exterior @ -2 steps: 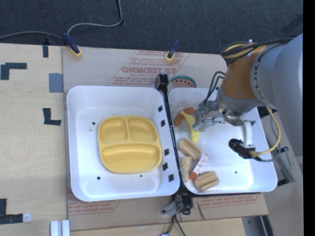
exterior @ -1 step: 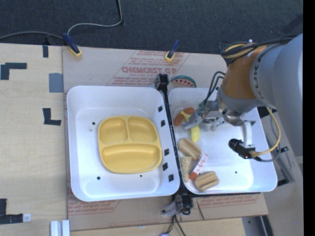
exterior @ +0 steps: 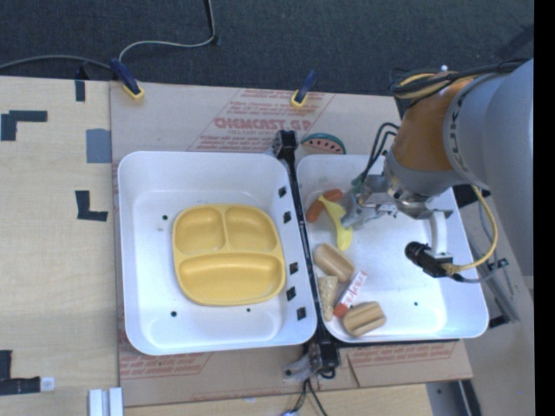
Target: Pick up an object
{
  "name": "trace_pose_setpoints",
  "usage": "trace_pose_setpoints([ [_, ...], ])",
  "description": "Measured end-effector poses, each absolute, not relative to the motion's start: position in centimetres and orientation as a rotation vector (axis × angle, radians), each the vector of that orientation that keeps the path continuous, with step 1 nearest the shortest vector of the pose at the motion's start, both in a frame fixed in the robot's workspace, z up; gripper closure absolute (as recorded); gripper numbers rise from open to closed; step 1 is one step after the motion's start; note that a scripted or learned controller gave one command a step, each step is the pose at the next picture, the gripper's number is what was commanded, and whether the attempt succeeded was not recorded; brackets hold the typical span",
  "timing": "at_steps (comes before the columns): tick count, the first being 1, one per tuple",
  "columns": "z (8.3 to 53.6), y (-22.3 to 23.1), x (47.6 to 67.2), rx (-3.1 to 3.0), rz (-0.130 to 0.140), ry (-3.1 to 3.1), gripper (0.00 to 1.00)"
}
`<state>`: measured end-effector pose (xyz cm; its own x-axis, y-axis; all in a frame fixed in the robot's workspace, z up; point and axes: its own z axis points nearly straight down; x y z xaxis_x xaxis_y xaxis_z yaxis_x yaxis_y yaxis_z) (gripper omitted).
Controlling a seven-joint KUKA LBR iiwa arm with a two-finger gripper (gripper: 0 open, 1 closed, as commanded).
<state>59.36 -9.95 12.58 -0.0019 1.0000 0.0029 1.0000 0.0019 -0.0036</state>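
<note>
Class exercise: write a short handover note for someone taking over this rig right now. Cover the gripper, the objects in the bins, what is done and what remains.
Gripper: low in the right bin, over the yellow banana-like toy; whether it grips anything cannot be told.
Right bin also holds an orange piece, two bread-roll toys and a small red-and-white packet.
Left bin: yellow divided plate.
Done: arm placed above the toys.
Left: confirm a grasp and lift one object.

Robotics lab bench: clamped cardboard [exterior: 260, 120] (taped markers), twin white bins [exterior: 139, 232].
</note>
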Motion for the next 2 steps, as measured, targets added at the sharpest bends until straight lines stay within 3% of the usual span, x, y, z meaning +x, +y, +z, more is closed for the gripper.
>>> trace_pose_setpoints([
  [1, 12.58, -9.95, 59.36, -2.216, 0.001, -2.221, 0.00],
  [2, 13.50, -9.88, 59.37, -2.214, 0.000, -2.221, 1.00],
])
